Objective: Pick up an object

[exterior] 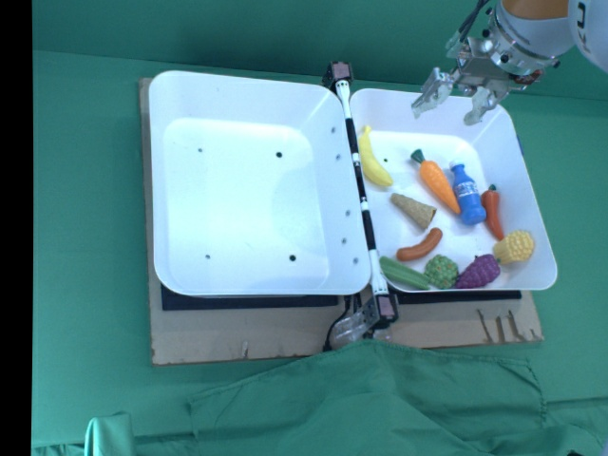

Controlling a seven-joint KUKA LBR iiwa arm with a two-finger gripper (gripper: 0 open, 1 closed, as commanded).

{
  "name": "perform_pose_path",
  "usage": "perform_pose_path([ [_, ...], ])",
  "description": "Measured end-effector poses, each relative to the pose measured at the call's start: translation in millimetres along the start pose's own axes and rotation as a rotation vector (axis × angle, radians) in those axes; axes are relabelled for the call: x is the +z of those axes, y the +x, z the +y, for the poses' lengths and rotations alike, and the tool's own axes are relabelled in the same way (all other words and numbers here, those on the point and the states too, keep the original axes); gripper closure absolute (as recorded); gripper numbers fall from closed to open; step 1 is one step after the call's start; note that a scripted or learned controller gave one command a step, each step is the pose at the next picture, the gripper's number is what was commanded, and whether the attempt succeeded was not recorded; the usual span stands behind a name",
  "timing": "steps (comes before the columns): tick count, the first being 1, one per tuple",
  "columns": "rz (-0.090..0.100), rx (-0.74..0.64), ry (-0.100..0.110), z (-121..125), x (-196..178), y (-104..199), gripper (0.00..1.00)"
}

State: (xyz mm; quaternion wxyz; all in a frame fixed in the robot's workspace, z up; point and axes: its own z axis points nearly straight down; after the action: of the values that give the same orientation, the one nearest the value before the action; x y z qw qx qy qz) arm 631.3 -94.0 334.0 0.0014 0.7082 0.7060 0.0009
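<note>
My gripper [454, 104] hangs open above the far rim of the right bin [532, 198], with nothing between its fingers. Below it in that bin lie a yellow banana [372, 159], an orange carrot [436, 181], a blue bottle [465, 191], a smaller red-orange carrot [492, 211], an ice cream cone [413, 209], a sausage [420, 245], yellow corn [514, 247], purple grapes [478, 273], a green broccoli piece [441, 271] and a green cucumber [405, 274].
The left bin [190, 103] stands beside the right one, split from it by a white divider bar [359, 193]. Both rest on a cardboard sheet [237, 350]. Green cloth [380, 397] is bunched at the front.
</note>
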Motion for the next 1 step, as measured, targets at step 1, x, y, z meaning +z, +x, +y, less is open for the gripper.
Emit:
perform_pose_path([
  [1,-0.004,0.002,-0.002,53.7,78.7,-39.9,0.0],
])
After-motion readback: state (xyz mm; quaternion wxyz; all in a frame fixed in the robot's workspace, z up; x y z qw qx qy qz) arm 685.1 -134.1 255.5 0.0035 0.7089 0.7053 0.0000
